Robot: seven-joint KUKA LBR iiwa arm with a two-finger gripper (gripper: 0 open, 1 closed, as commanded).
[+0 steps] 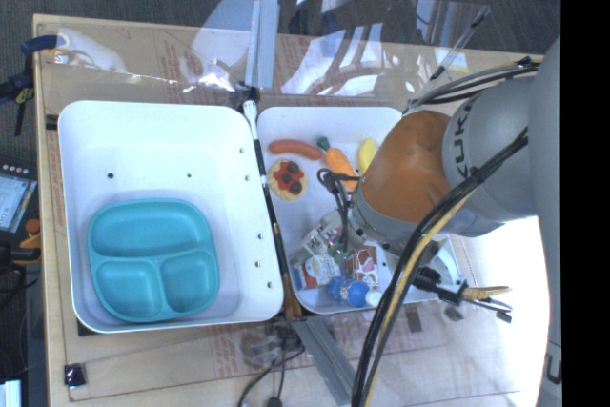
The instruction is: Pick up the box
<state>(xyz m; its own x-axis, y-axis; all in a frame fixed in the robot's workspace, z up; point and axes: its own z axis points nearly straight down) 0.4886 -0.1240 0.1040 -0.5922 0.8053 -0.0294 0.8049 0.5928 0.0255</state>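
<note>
Grey arm (496,157) with its orange band (405,172) sits highest in the view, reaching in from the right and covering much of the right bin (286,124). Gripper (341,238) hangs below the band, down among the clutter at the bin's near end; cannot tell whether it is released or clenched on anything. Box (360,264), red and white, lies just right of the gripper, partly under the arm. Touching it on the near side: a blue bottle-like item (351,293); to its left a red-white-blue packet (310,274). Farther back in the same bin: a round pizza-like toy (287,177), a sausage (295,148), a carrot (338,160), a yellow piece (368,152). Left bin (152,133) holds a teal divided tray (152,257) at its near end
</note>
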